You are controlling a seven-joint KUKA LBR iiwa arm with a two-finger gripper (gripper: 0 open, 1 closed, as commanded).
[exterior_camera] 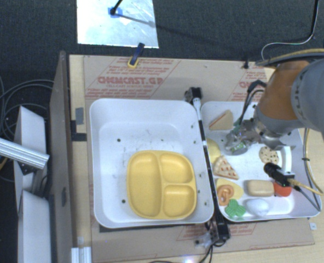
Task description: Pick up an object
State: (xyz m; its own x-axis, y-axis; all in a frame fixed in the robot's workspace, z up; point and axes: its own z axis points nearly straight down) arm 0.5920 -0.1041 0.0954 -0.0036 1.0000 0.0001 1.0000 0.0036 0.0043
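Note:
My gripper [236, 143] reaches down into the right bin [300, 211], near its upper middle. Around it lie several toy foods. A tan sandwich wedge [221, 119] lies just behind it, and a pale yellow piece [212, 147] sits to its left against the bin wall. A pizza slice [225, 169] lies just in front, and a spotted cookie [268, 155] is to its right. Nearer the front are an orange pretzel [226, 192], a beige bread roll [259, 187], a green piece [235, 208] and a white egg shape [256, 206]. Nothing can be seen held by the gripper.
The left bin [113, 119] holds a yellow divided plate [162, 183] towards its front. A raised divider [203, 147] separates the two bins. The grey arm with its orange band [282, 92] comes in over the right bin's back right corner.

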